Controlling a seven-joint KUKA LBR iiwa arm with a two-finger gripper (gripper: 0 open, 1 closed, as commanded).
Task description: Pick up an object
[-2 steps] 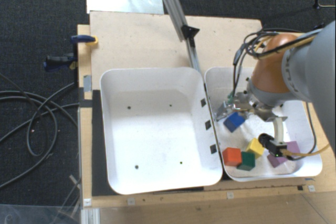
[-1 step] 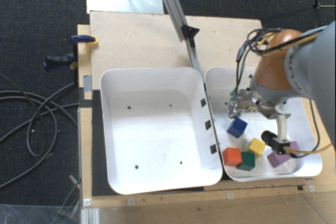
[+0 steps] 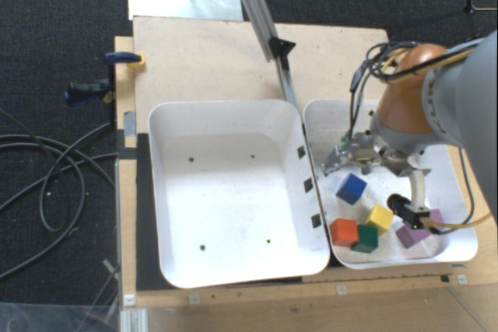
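Blue clamp (image 3: 88, 92) at bench's left edge; black cables (image 3: 54, 167) on carpet.

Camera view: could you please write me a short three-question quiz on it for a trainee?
1. True or false: the blue block lies in the left bin.
2. Which block lies nearest the view's right edge? A blue, B purple, C yellow.
3. Over which bin is the gripper?
Key: 1 false, it lies in the right bin; 2 B; 3 the right bin.
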